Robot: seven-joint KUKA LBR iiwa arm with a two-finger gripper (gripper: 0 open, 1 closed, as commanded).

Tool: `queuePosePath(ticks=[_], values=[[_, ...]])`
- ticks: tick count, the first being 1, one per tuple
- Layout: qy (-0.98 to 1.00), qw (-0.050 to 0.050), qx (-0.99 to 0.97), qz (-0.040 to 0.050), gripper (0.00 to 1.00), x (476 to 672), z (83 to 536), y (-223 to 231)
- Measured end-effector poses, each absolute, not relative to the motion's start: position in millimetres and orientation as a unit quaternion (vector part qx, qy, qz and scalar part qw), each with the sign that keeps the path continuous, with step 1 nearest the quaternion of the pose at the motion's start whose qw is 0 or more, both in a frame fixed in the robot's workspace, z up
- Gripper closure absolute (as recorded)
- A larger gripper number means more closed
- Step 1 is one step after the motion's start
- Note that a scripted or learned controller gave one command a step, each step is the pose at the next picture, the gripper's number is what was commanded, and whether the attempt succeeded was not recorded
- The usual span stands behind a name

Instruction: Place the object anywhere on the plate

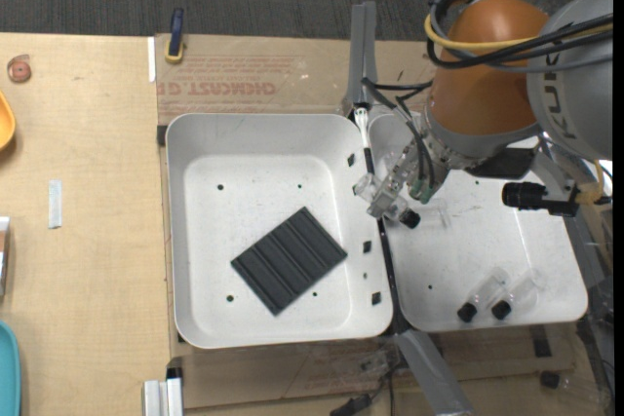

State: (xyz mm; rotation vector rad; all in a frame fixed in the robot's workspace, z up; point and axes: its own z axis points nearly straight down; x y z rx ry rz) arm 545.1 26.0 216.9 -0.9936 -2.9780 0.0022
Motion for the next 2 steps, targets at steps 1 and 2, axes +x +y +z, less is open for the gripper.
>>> queuePosePath(ticks=[1, 2], values=[[-0.949, 0.001, -0.316, 0.0007, 0.0, 545.2, 217, 26], [-0.999, -0.002, 0.049, -0.0006, 0.0, 585.8, 316, 44]])
